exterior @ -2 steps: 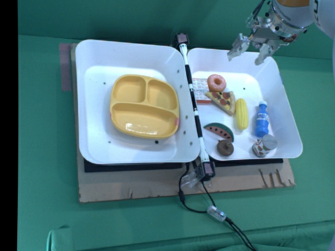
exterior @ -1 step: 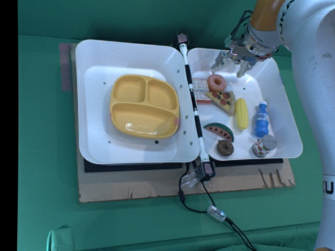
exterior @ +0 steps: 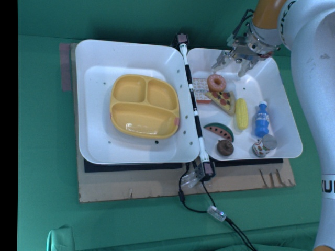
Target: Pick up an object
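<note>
my fingers (exterior: pixel 231 64) spread wide, nothing between them, hovering over the right white bin's (exterior: pixel 280 93) far end, round brown glazed toy donut (exterior: pixel 216 82) just below, yellow divided plastic plate (exterior: pixel 145 106) in the left bin (exterior: pixel 94 67)

I see green worktop (exterior: pixel 47 203), white bins (exterior: pixel 94 56), yellow divided plate (exterior: pixel 144 106), orange-glazed donut (exterior: pixel 216 82), yellow corn (exterior: pixel 241 113), blue bottle (exterior: pixel 261 120), red-green watermelon slice (exterior: pixel 219 131).
</note>
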Robot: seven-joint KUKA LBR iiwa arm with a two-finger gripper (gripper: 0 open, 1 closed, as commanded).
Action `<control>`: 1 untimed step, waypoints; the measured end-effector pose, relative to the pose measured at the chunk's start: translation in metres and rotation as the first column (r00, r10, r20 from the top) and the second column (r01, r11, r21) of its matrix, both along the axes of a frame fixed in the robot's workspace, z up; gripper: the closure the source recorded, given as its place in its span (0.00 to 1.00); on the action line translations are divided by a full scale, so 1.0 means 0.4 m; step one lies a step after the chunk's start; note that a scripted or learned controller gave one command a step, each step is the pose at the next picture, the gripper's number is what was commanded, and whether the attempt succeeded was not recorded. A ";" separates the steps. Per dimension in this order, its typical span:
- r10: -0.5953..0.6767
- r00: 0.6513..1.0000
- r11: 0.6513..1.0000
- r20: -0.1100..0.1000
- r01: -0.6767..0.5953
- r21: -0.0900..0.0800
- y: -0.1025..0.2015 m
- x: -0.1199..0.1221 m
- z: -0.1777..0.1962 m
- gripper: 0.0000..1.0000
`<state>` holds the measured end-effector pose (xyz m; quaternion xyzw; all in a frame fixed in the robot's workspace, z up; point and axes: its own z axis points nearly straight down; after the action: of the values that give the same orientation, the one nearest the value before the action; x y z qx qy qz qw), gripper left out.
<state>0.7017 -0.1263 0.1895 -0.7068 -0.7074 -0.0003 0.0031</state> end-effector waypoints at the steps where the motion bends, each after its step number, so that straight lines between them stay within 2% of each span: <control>1: -0.001 1.000 1.000 0.005 0.001 0.010 0.011 0.005 0.038 1.00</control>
<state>0.7038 -0.1218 0.2049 -0.7072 -0.7070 -0.0054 0.0049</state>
